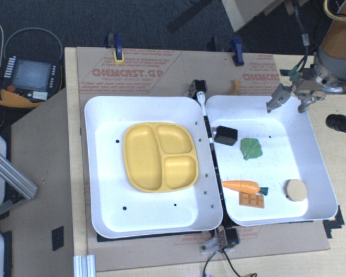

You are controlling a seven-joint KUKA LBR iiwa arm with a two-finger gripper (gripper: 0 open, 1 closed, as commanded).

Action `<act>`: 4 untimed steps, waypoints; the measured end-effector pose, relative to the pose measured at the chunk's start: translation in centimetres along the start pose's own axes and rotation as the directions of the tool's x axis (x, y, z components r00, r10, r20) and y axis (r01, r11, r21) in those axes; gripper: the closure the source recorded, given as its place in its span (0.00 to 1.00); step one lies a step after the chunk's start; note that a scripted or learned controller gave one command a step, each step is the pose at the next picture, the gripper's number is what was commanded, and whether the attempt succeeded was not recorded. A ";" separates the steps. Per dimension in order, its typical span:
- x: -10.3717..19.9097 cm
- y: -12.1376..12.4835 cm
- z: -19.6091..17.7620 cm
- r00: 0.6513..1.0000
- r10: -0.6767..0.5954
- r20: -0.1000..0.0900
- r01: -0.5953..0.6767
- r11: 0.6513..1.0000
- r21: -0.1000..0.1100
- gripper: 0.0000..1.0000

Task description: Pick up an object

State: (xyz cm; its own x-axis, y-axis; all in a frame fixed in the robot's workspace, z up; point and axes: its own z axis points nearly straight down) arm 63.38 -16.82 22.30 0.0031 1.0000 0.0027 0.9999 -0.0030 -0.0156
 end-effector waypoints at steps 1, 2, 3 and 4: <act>0.1 0.3 -0.9 1.000 -0.003 0.003 0.003 1.000 -0.015 0.00; 0.2 0.7 5.3 1.000 -0.004 0.002 0.004 1.000 -0.010 0.00; 0.8 0.2 11.4 1.000 -0.003 0.001 0.003 1.000 -0.009 0.00; 0.8 0.2 14.0 1.000 -0.004 0.002 0.004 1.000 -0.011 0.00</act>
State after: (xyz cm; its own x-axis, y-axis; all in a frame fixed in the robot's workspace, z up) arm 63.41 -15.96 8.31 -0.0006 1.0000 0.0010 1.0000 0.0006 -0.0049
